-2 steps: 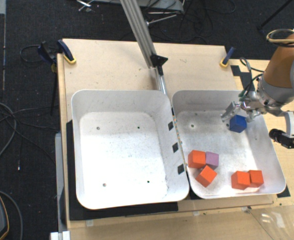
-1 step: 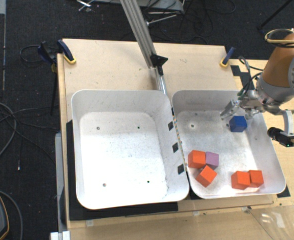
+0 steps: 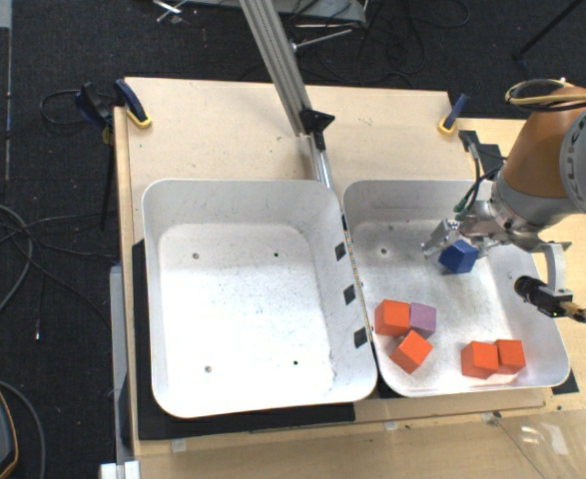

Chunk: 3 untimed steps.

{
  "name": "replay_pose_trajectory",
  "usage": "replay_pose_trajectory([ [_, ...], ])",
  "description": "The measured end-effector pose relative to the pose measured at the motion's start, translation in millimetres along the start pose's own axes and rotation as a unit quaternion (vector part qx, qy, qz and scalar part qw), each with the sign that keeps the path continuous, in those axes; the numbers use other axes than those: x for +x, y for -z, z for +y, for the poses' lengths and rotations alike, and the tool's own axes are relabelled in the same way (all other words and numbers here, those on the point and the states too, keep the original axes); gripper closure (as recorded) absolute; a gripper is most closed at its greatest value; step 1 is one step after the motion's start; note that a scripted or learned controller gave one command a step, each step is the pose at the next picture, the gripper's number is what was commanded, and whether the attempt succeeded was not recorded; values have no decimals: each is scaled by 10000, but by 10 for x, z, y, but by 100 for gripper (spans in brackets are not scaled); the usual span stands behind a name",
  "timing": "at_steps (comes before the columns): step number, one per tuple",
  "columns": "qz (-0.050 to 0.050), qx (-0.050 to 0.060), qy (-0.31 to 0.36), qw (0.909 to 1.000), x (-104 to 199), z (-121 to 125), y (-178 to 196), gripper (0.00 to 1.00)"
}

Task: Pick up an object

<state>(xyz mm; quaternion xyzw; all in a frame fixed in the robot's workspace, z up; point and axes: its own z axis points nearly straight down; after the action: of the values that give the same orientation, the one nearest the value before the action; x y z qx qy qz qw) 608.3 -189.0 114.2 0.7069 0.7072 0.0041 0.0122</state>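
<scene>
Blue cube [image 3: 459, 257] pinched in the claw [image 3: 452, 245], above the right bin [image 3: 392, 208], near orange blocks [image 3: 393, 317].

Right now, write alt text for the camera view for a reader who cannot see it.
A grey and orange robot arm reaches from the right into the right white bin, its hand at a blue block. Nearer the front lie four orange blocks and a purple block. The left white bin sits alongside.
</scene>
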Motion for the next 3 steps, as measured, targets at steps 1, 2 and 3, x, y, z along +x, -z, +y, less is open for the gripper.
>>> replay_pose_trajectory([
  [1, 48, 93, -1, 9999, 40, -54, 15, 100],
  [2, 49, 97, -5, 9999, 41, -56, 9, 0],
  [3, 51, 86, 40, 9999, 607, 711, -200, 0],
])
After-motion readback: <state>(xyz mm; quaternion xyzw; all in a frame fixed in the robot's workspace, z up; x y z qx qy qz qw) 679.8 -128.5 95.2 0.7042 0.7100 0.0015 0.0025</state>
